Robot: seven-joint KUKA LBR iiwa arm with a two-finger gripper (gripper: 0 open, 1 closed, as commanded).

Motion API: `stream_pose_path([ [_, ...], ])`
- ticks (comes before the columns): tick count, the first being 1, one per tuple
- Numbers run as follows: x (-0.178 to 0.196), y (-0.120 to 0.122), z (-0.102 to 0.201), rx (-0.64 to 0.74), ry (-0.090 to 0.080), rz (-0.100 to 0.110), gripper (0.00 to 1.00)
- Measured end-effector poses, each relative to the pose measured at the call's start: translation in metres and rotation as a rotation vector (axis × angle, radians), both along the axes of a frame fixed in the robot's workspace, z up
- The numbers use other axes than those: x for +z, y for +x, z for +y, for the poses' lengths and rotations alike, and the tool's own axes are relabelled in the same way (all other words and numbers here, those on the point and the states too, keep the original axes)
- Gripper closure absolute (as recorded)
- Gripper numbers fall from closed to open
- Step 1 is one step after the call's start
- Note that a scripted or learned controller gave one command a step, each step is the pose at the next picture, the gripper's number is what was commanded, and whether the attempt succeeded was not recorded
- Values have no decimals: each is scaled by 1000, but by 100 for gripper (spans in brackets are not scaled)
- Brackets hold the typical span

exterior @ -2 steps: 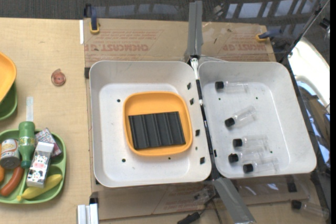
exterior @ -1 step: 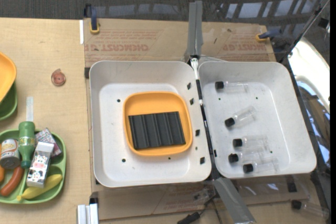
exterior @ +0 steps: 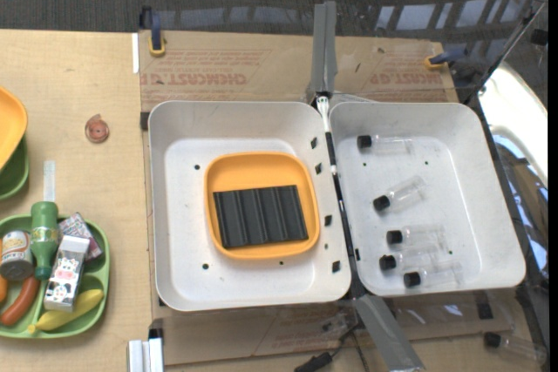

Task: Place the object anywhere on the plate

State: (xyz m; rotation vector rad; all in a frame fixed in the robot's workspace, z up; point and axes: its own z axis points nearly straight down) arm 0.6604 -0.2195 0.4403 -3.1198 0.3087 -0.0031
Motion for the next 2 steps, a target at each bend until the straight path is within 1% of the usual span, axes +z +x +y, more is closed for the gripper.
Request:
stream_pose_path([
  [1, -11, 0, 0, 0, 0, 0, 100],
  [2, 0, 0, 1, 1, 1, -1, 100],
])
